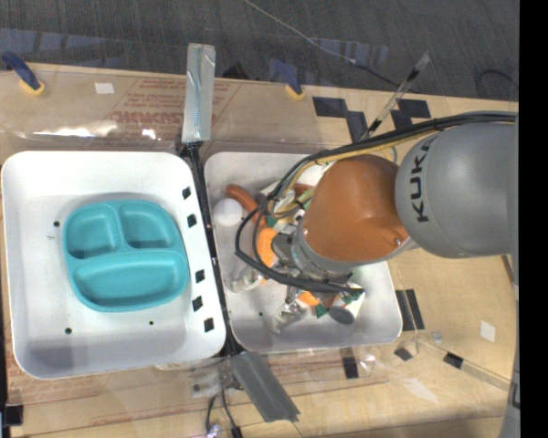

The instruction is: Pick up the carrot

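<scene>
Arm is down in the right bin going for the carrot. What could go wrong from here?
1. The arm hides most of the carrot, so a hold can't be confirmed from this view.
2. Other small items crowd the right bin; the end effector may catch one instead.
3. Cables loop near the carrot and could snag.

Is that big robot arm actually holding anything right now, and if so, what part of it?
It cannot be told. The arm hangs low over the right bin, and its own bulk covers the gripper's tips. An orange piece, perhaps the carrot, peeks out beside it.
</scene>
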Robot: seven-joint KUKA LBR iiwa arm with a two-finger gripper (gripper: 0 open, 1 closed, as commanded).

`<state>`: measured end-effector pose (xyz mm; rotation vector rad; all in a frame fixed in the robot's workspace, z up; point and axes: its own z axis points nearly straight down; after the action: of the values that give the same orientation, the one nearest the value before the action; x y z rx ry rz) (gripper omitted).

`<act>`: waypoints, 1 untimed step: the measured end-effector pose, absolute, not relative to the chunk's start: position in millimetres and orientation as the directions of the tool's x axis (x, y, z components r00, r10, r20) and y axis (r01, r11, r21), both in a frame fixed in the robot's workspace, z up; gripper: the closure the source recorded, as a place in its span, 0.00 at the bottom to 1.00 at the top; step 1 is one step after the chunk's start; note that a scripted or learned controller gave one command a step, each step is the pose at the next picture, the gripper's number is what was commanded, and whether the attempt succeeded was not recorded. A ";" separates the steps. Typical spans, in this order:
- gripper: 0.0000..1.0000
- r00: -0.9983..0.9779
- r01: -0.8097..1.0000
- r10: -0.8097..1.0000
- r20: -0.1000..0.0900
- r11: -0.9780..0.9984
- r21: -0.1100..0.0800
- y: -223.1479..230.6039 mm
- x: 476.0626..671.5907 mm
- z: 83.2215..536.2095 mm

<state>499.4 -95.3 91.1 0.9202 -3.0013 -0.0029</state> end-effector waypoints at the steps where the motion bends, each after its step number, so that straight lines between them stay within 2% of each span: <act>1: 0.00 -0.454 -0.891 -0.891 -0.002 0.454 -0.001 -95.5 504.3 91.9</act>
<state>504.3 -95.5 91.9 1.6424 -2.6805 -0.0008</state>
